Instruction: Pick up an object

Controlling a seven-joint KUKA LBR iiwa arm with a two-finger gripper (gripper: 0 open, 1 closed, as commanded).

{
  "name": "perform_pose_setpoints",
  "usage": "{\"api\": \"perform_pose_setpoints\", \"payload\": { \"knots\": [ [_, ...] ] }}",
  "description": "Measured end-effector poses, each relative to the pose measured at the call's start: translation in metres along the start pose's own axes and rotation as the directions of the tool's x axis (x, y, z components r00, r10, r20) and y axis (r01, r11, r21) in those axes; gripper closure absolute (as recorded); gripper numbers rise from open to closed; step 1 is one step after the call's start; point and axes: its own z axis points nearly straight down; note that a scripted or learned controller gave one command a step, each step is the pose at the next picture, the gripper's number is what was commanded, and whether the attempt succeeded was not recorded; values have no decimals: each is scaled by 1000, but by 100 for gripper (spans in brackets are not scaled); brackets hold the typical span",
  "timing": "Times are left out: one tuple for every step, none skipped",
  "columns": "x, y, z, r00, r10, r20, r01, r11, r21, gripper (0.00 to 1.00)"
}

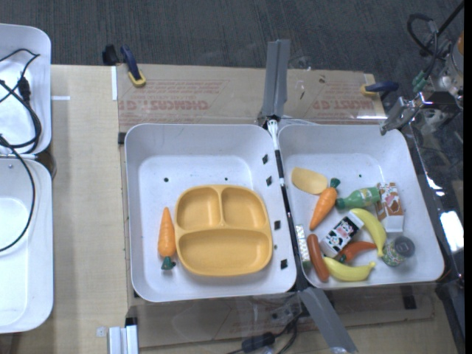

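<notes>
- Step in hand, as judged: approach. The tool (398,116) sits at the upper right, over the far right corner of the right bin (346,135), clear of everything in it. I cannot tell its state from this view; nothing is seen in it.
- Candidate objects all lie in the right bin: a yellow chip-shaped piece (309,180) near the divider, a carrot (322,206) just below it, a green bottle (360,197), a small carton (391,200), a banana (371,229), a black-and-white milk carton (338,234), a red sausage (318,257), a second banana (349,271) and a small can (399,248).
- Best pick, in my judgement: the yellow chip-shaped piece or the carrot beside it. The near-right heap is packed, pieces touching or overlapping.
- For the carrot: descend straight down over mid-body and close across the narrow width, not along its length. Its leafy end touches or nearly touches the green bottle, so grip lower on the taper.
- Risk: rounded plastic may roll or squirt out of a shallow pinch.
- Left bin (147,142) holds a yellow divided plate (223,229) and another carrot (167,233) lying beside it, well isolated but farther from the arm.
- Obstacles: the bin walls and the central divider (278,190); cables (431,32) hang near the arm at the far right.
- The table (85,198) also carries white tubs (22,271) at left, out of the way.
</notes>
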Motion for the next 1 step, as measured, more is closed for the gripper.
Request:
{"api": "perform_pose_setpoints", "payload": {
  "knots": [
    [-15,15,36,993,115,0,-115,993,0,0]
  ]
}}
